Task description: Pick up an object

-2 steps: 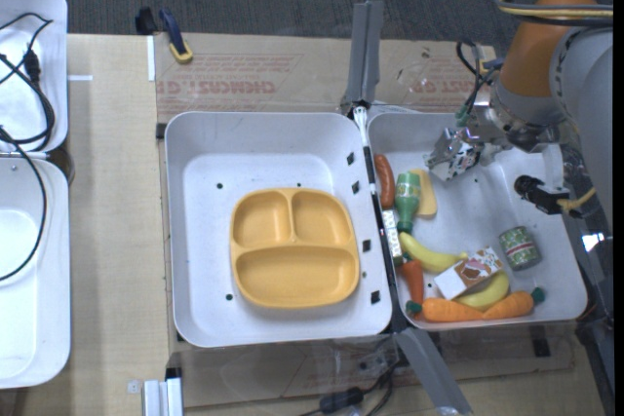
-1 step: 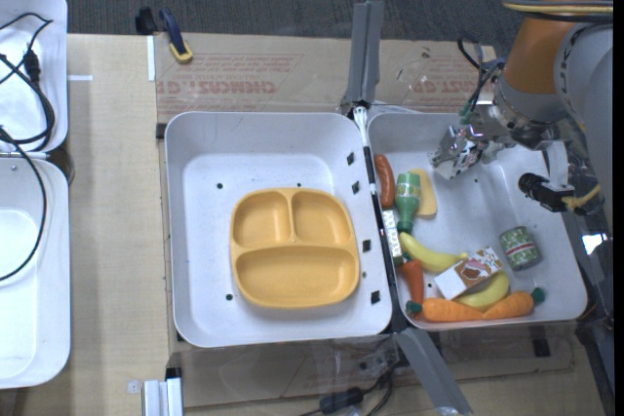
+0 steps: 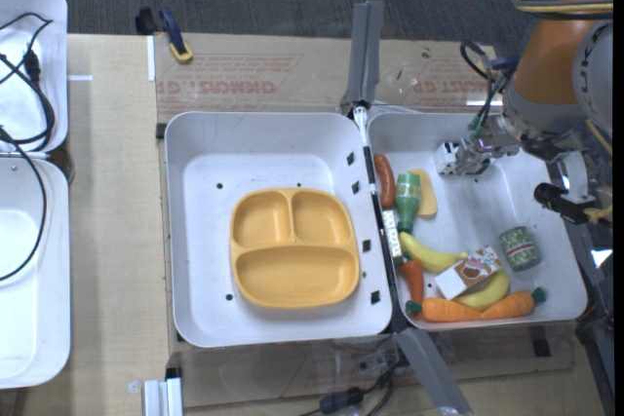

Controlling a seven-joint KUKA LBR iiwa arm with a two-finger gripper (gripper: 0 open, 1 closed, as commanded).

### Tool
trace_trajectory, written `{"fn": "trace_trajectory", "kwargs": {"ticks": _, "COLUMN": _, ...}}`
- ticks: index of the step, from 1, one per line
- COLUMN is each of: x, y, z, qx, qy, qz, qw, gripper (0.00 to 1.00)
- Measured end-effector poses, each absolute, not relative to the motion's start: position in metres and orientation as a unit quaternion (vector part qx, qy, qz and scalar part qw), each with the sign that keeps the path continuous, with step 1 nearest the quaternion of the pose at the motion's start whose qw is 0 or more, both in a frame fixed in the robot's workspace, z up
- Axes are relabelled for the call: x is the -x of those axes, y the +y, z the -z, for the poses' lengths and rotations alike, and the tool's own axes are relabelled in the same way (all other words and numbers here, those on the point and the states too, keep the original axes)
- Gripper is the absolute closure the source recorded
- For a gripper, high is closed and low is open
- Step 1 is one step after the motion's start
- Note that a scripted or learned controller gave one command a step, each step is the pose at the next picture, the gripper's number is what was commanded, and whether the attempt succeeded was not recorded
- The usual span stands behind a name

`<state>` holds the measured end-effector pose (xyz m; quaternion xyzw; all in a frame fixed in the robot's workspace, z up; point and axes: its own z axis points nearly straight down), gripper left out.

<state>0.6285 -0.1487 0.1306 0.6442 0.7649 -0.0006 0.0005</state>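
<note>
The right bin (image 3: 458, 136) holds toy food along its left and front sides: a hot dog (image 3: 385, 180), a green bottle (image 3: 407, 201), a yellow cheese piece (image 3: 423, 193), a banana (image 3: 432, 254), a small snack box (image 3: 467, 273), a green can (image 3: 520, 247) and a carrot (image 3: 473, 309). My gripper (image 3: 466, 157) hangs over the back part of the right bin, to the right of the hot dog and the bottle. Nothing shows between its tips.
The left bin (image 3: 190, 209) carries a yellow divided plate (image 3: 293, 246). A grey divider post (image 3: 366, 54) rises between the bins at the back. Cables and white trays (image 3: 24, 209) lie at the far left. Bare white floor lies in the right bin's middle.
</note>
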Motion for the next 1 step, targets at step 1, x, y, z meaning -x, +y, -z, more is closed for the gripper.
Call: {"fn": "trace_trajectory", "kwargs": {"ticks": 1, "x": -0.6285, "y": -0.1485, "z": -0.1305, "qx": -0.644, "qy": 0.765, "qz": 0.0005, "qw": 0.000, "gripper": 0.00}}
